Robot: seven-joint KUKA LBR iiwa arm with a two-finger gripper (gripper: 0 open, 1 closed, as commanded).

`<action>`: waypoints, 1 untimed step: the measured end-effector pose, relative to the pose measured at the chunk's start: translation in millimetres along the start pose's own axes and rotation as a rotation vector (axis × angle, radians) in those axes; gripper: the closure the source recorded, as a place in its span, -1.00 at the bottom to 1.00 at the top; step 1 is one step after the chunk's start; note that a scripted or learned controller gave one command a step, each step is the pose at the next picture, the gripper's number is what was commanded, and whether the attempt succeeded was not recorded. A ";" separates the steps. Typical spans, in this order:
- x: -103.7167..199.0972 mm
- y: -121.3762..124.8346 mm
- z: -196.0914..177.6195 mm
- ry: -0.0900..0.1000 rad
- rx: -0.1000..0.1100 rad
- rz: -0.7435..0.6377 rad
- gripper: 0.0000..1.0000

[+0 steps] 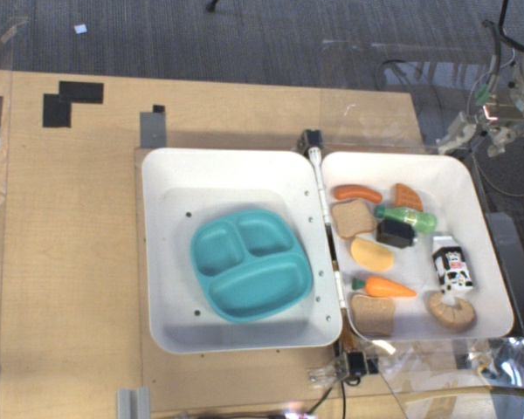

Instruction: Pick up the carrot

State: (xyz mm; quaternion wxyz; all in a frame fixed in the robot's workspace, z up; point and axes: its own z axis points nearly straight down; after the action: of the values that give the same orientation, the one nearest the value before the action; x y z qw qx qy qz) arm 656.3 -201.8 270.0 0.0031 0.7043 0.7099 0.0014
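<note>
The carrot, orange with a green stub at its left end, lies flat in the right bin, near the bin's front left. A slice of bread sits just in front of it and a yellow piece just behind it. My gripper hangs at the view's top right, beyond the right bin's far right corner and well away from the carrot. Cables and blur hide its detail.
The right bin also holds a sausage, a second bread slice, a green bottle, a black block, a milk carton, a bagel and a brown pastry. A teal divided plate lies in the left bin.
</note>
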 end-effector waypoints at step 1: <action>63.5 -54.2 79.2 0.006 0.008 -0.066 -1.00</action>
State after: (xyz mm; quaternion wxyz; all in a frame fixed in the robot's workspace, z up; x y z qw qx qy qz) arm 602.1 -138.9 190.3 -0.0016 0.6803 0.7329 0.0004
